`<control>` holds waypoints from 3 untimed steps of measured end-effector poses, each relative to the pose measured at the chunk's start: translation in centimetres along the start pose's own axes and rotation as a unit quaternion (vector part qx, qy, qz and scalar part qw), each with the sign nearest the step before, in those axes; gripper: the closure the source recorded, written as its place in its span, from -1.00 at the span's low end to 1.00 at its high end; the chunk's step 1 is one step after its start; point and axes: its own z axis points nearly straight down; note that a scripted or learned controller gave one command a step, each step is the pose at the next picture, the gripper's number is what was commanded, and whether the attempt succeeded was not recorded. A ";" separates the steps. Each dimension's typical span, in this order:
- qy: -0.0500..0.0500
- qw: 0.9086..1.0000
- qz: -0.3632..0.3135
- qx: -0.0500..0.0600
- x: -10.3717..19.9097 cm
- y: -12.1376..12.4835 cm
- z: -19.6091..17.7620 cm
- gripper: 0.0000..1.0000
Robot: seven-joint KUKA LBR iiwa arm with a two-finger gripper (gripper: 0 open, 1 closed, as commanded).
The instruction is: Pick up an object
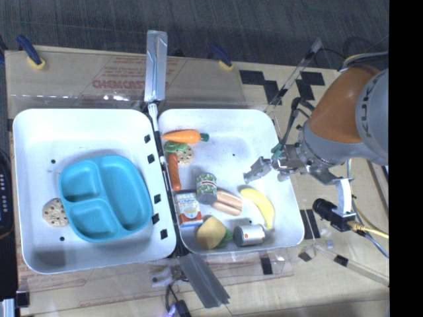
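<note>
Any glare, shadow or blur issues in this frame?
Camera view: lighting is even and soft; the white bins look bright but not blown out. A faint shadow lies beside the blue tray. The picture is mildly soft overall, and the gripper is too blurred to read its fingers.

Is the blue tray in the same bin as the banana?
No, the blue tray lies in the left bin, the banana in the right bin.
</note>
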 end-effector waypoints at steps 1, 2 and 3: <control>-0.001 1.000 0.012 -0.002 -0.7 -1.7 10.5 -1.00; -0.001 1.000 0.010 -0.002 -0.8 -1.6 9.4 1.00; 0.000 1.000 0.007 -0.004 5.2 2.9 -1.5 1.00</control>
